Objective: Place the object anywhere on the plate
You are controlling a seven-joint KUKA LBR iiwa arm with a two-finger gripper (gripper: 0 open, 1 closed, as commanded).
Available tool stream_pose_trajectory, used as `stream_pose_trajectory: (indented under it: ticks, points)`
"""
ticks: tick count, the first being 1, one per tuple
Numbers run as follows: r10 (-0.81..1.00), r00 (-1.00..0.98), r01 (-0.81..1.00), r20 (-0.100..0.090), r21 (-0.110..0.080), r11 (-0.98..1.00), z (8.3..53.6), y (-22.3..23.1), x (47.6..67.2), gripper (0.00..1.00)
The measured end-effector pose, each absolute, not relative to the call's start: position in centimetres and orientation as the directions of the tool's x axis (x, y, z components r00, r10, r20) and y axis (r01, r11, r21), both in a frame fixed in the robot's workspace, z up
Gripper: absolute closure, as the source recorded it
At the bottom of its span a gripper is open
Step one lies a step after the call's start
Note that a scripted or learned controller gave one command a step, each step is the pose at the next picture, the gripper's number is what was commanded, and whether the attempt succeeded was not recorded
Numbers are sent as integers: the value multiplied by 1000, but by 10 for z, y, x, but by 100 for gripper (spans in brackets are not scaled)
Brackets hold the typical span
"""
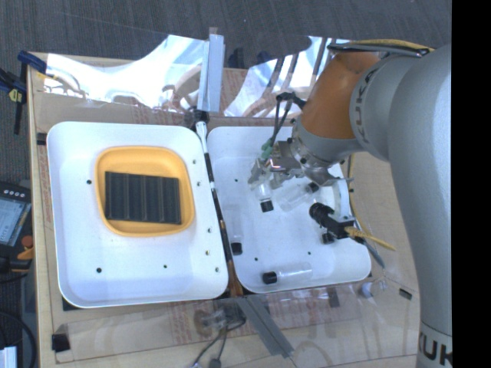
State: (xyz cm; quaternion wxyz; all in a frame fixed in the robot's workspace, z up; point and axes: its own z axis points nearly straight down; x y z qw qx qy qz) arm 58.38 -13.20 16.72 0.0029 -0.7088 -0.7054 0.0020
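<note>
A yellow plate (pixel 144 162) with a dark ribbed middle lies in the left white bin (pixel 69 251). My gripper (pixel 275 181) hangs low over the back half of the right bin (pixel 345 263), well right of the plate. Just under its tip a small black piece (pixel 266 204) rests on the bin floor. I cannot tell whether anything is held. Near the right bin's front edge lies a clear object with a black cap (pixel 270 277).
Another small black bit (pixel 236 247) sits by the right bin's left wall. A raised divider (pixel 213 198) separates the two bins. Crumpled foil and a metal post (pixel 212 67) stand behind them. The grey arm covers the bench's right side.
</note>
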Motion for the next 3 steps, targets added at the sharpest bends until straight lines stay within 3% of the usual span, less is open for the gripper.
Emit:
stream_pose_trajectory:
  ticks: [1, 2, 3]
  points:
    - [1000, -26, 1000, 0, -2, 26, 217, -94, 622, 100]
    - [995, -98, 995, 0, -3, 98, 191, -78, 656, 100]
    - [963, -269, 963, 1, -5, 269, 191, 40, 637, 100]
